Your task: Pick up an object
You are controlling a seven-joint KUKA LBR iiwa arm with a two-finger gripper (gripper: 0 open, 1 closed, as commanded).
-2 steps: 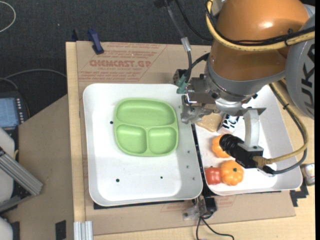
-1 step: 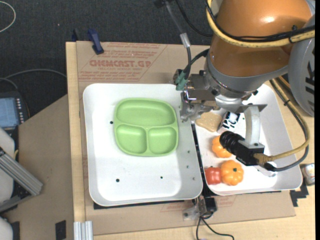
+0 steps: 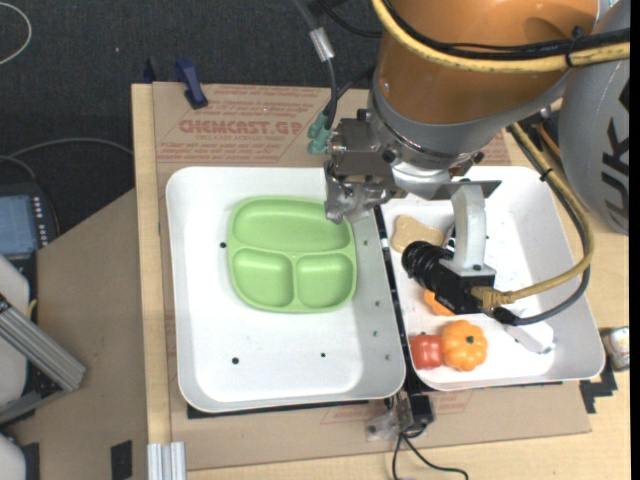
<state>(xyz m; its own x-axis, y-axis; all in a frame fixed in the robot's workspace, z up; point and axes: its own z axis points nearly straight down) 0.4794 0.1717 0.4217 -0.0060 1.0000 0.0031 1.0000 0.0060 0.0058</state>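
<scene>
Hand (image 3: pixel 345 200) sits low over the divider between the two bins, at the green plate's (image 3: pixel 292 254) right rim; finger state cannot be told. Probably lining up on that rim. Plate: pale green, three compartments, lying flat in left bin (image 3: pixel 200 308) toward table's far edge.

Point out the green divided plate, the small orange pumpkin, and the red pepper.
green divided plate (image 3: pixel 290 253): camera view, centre ridge.
orange pumpkin (image 3: pixel 465 345): camera view, top of body.
red pepper (image 3: pixel 426 350): camera view, middle of its side.
</scene>
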